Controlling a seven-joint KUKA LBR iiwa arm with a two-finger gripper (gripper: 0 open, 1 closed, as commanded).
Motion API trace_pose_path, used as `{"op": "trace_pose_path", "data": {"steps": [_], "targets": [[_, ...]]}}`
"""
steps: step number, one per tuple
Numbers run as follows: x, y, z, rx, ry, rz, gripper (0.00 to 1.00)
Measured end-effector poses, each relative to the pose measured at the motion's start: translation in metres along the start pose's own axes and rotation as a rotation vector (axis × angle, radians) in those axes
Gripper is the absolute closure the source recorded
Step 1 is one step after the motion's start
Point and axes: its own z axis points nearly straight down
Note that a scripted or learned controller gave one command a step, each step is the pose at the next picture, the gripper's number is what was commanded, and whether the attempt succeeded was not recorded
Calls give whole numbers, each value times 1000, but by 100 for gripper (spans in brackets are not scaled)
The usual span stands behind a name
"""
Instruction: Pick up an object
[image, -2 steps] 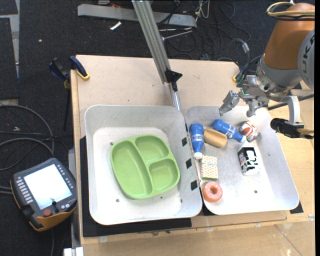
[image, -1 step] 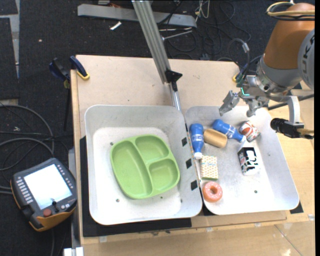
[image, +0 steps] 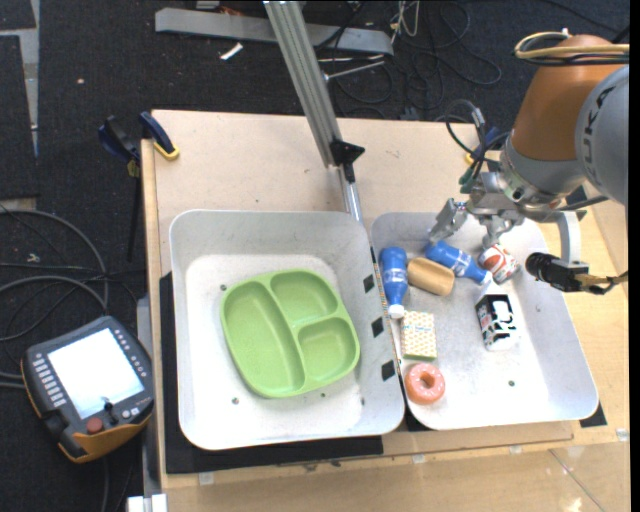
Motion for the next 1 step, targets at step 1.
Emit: {"op": "trace_pose_path", "data": {"steps": [1], "targets": [[5,0,64,1,1,-1,0]]}}
